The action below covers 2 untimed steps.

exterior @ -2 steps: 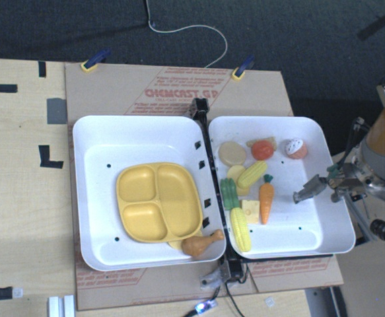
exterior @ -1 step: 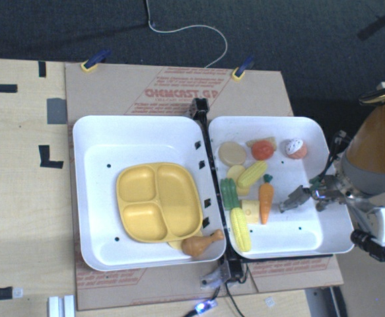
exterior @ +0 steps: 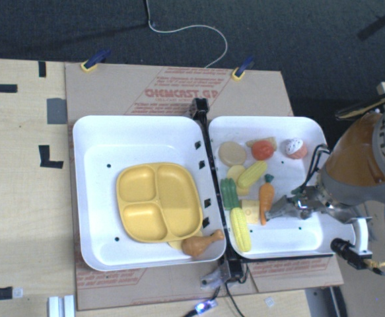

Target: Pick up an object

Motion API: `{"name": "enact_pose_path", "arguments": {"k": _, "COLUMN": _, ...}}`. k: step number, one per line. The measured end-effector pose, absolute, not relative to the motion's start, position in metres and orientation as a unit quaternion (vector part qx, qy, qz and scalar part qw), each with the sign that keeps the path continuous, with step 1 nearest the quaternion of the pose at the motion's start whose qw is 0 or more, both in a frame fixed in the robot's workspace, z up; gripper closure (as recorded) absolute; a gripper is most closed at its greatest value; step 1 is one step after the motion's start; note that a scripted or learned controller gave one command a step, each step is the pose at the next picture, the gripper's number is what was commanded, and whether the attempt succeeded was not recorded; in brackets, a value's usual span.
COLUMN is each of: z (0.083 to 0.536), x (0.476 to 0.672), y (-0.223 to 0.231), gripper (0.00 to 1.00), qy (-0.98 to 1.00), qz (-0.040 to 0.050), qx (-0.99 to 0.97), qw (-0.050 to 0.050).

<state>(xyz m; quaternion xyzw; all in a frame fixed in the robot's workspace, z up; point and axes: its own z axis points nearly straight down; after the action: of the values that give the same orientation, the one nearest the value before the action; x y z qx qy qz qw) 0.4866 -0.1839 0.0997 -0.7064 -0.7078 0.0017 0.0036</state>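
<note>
Right bin (exterior: 311, 127): toy foods heaped against its left wall. Carrot (exterior: 265, 200) upright at centre, likely target. Claw (exterior: 279, 208) low just beside it, spread cannot be told. Left bin (exterior: 86, 137): yellow tray (exterior: 158, 200); drumstick (exterior: 201, 243) at near edge.

Carrot (exterior: 265, 201): orange with a green top, lying nearly upright in view in the right bin, tip toward the near wall.
Corn cobs: one (exterior: 252, 174) lies slanted beside the carrot's top; another (exterior: 239, 230) lies along the near left corner.
Green vegetable (exterior: 229, 193): by the left wall, between the cobs.
Tomato (exterior: 263, 149): red, near the far wall.
Drumstick (exterior: 202, 243): brown, in the left bin's near right corner.
</note>
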Motion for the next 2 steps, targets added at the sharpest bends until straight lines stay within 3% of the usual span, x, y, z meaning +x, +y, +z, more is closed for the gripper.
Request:
{"name": "enact_pose_path", "arguments": {"k": 1, "z": 0.084, "x": 0.487, "y": -0.183, "gripper": 0.00, "qy": -0.708, "qz": 0.0003, "qx": -0.706, "qw": 0.001}}
{"name": "enact_pose_path", "arguments": {"k": 2, "z": 0.095, "x": 0.487, "y": -0.183, "gripper": 1.00, "qy": -0.708, "qz": 0.0007, "qx": -0.707, "qw": -0.001}}
